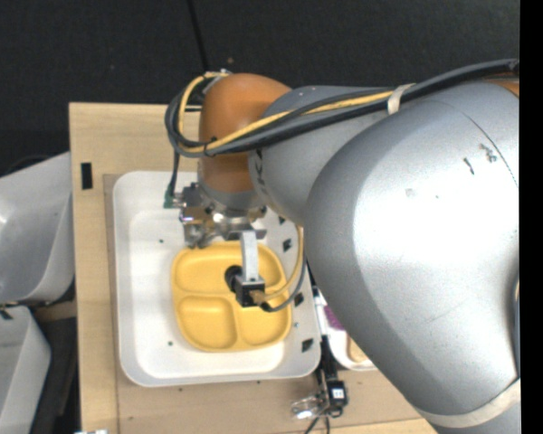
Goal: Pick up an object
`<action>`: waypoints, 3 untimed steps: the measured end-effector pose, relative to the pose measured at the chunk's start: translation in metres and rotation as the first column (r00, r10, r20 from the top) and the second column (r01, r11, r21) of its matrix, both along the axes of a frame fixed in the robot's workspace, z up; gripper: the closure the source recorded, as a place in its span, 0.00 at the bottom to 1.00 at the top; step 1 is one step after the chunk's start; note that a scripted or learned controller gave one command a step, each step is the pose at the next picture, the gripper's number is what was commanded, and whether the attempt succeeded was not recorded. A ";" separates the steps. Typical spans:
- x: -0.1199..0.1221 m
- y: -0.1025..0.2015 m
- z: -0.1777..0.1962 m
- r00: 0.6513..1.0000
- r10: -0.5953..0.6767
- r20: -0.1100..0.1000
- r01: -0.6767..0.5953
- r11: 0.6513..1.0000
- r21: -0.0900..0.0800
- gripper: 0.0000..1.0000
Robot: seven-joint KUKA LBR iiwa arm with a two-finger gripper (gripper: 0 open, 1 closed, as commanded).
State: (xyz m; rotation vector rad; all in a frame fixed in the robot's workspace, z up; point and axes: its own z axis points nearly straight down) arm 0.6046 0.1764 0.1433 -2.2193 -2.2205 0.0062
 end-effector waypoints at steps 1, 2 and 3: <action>-0.003 0.004 0.014 1.000 -0.002 0.001 0.002 1.000 -0.001 1.00; -0.011 0.038 0.108 1.000 0.006 0.014 -0.006 1.000 0.006 1.00; -0.008 -0.005 0.149 1.000 -0.003 0.009 0.002 1.000 0.002 1.00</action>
